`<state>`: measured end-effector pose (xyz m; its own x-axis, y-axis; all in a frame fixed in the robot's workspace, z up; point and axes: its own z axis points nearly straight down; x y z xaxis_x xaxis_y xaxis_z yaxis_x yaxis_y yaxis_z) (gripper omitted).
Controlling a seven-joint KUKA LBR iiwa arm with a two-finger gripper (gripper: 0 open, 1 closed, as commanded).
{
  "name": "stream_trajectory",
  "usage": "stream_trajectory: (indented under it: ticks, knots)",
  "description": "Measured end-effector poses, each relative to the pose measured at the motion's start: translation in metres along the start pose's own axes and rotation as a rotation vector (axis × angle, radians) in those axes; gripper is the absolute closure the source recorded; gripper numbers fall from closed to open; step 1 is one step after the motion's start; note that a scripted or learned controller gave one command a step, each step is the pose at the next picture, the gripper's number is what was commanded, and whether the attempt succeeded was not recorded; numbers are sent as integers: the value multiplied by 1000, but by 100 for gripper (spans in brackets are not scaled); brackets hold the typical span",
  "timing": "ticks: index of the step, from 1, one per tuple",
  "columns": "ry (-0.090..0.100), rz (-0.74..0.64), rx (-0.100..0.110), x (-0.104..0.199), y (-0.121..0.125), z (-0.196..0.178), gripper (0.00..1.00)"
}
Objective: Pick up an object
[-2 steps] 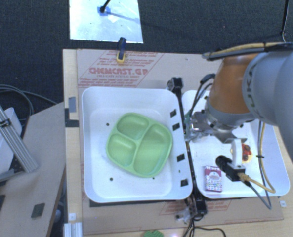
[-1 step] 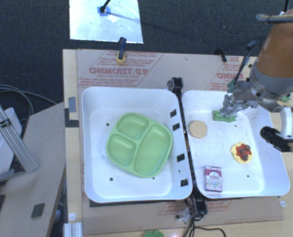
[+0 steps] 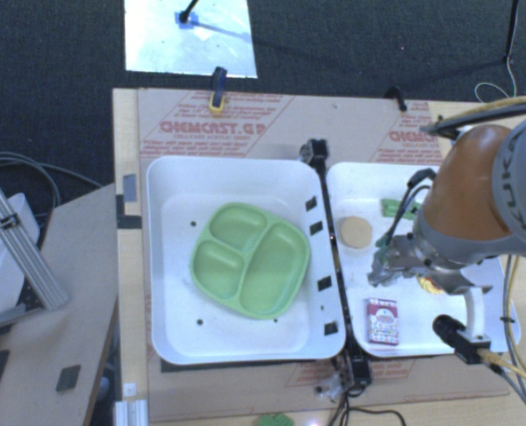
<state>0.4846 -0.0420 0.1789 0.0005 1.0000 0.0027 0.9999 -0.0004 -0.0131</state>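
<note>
Jaws [image 3: 380,269] hover above red box [image 3: 382,320] (right bin [image 3: 360,177]).

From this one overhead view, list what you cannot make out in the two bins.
1. Gripper: blurred and small in the camera view, so open or shut is unclear, and so is whether anything is gripped.
2. Green object in the right bin: mostly hidden by the arm.
3. Yellow item: only a sliver shows under the wrist.
4. Red packet: print too small to read.

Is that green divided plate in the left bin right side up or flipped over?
Right side up: the green divided plate shows three hollow compartments facing upward, lying in the left white bin.
</note>
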Motion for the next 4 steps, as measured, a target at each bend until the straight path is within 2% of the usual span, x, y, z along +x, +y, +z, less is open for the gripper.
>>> stream_trajectory:
  ticks: [1, 2, 3, 4]
  knots:
    - [-2, -10, -22, 42, 66, -37, 100]
    - [-1, -2, -8, 59, 3, -4, 100]
    - [0, -10, -14, 105, 2, -5, 100]
    - [-2, -3, -14, 102, 2, -5, 0]
